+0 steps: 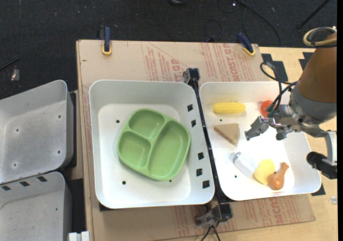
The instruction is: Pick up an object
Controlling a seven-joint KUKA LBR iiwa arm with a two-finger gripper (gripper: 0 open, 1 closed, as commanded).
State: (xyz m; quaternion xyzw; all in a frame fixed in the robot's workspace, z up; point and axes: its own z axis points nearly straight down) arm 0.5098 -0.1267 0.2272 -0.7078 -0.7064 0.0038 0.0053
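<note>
The right bin [300, 189] holds a yellow corn cob [229, 108], a tan wedge of bread [228, 133], a red piece [266, 107] partly hidden behind the arm, a yellow round piece [263, 170], an orange drumstick [277, 176] and a small white and grey item [242, 164]. My gripper [267, 127] hangs over the middle of this bin, right of the bread wedge, with its two dark fingers spread apart and nothing between them.
The left bin [102, 127] holds a green divided plate [154, 143]. A black divider [202, 138] runs between the bins. White bin lids [32, 127] lie off the bench at the left. Clamps [106, 39] grip the cardboard's far edge.
</note>
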